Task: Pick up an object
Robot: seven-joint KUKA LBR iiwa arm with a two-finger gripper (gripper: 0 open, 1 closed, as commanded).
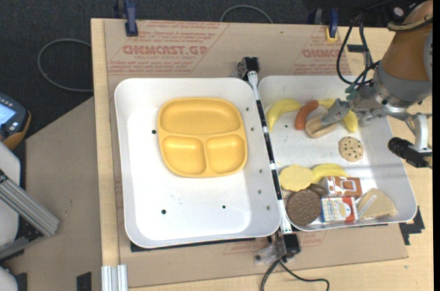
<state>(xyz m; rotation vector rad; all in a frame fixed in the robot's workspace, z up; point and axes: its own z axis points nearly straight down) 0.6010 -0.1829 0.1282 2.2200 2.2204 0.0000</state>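
Note:
My gripper (330, 117) reaches in from the right and hangs low over the upper part of the right bin (405, 176). Its tip sits right at a tan bread slice (316, 128), with a yellow piece (350, 120) just behind it. A red sausage (304, 115) and a yellow banana (281, 111) lie to its left. A chocolate-chip cookie (350, 148) lies just below it. I cannot see anything held in the gripper.
The left bin (137, 166) bears a yellow divided plate (203, 135). Lower in the right bin lie a yellow round slice (296, 177), a dark round cookie (303, 207), a small carton (340, 203), a second banana (330, 169) and a tan wedge (377, 203).

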